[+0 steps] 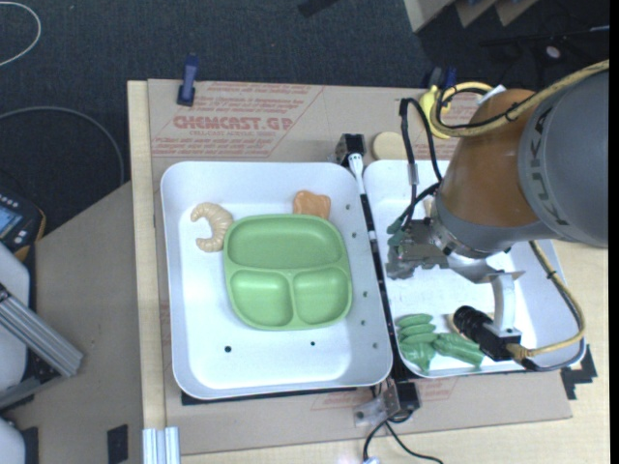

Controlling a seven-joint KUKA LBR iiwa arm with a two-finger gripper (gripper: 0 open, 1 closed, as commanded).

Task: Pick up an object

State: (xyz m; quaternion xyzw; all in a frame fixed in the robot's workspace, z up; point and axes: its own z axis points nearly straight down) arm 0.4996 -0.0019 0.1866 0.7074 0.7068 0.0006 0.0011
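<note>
My gripper (410,249) hangs over the left side of the right bin (430,296), close to the wall between the two bins. Nothing can be seen held in it. A bunch of green pea pods (435,342) lies in the right bin's near left corner, just in front of the gripper. In the left bin (176,259) a green divided plate (286,269) sits in the middle. A pale croissant (213,225) lies at the plate's far left, and a small tan piece of bread (311,203) lies behind the plate.
The arm's grey and orange body covers most of the right bin. Both bins rest on a cardboard sheet (232,119). A blue clip (188,80) sits at the sheet's far edge.
</note>
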